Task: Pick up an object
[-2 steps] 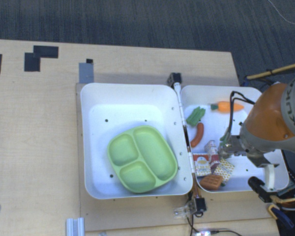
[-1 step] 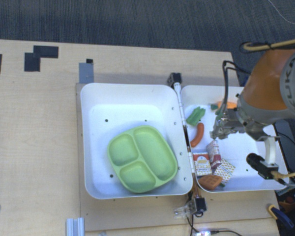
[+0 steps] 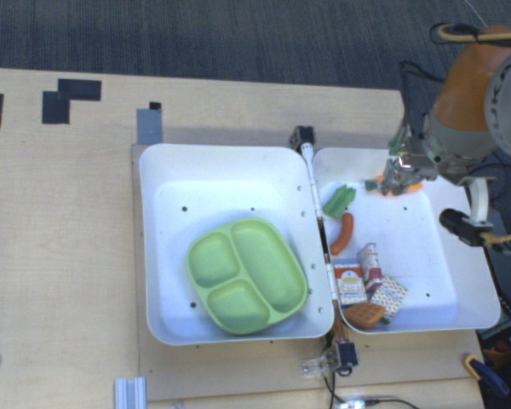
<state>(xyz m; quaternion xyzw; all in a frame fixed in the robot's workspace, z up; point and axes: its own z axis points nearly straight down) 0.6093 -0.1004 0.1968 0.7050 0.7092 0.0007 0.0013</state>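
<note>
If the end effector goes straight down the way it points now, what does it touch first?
Most likely the small orange object lying at the back of the right bin, directly under the end effector. Depth is hard to judge from this slanted view, so it may instead meet the bin floor beside it.

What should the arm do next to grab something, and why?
Probably lower straight down and close. The tool hangs over the right bin's far edge, right above a small orange piece. Nothing shows between its tips, and the sausage and green toy lie farther off.
</note>
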